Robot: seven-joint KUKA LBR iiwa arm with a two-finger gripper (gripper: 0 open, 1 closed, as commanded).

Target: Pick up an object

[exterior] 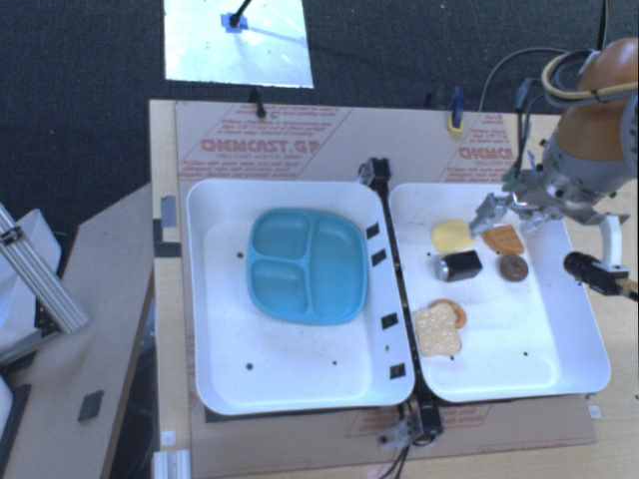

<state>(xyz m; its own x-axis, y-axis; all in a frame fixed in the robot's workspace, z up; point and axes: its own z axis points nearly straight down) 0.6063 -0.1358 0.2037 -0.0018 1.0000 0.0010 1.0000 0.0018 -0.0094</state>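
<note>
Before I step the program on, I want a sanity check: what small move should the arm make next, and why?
Probably a short drop straight down onto the orange piece. The gripper hovers just above it in the right bin and holds nothing. The yellow piece and the black can lie close on its left, so a sideways move risks bumping them.

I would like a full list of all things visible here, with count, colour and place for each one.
White bins: two, side by side on the bench.
Divided plate: one, blue, left bin.
Yellow piece: one, right bin, far side.
Orange waffle-like piece: one, right bin.
Black can: one, lying in right bin.
Brown round piece: one, right bin.
Pale toast-like piece: one, right bin.
Gripper: one, grey, above right bin's far side.
</note>
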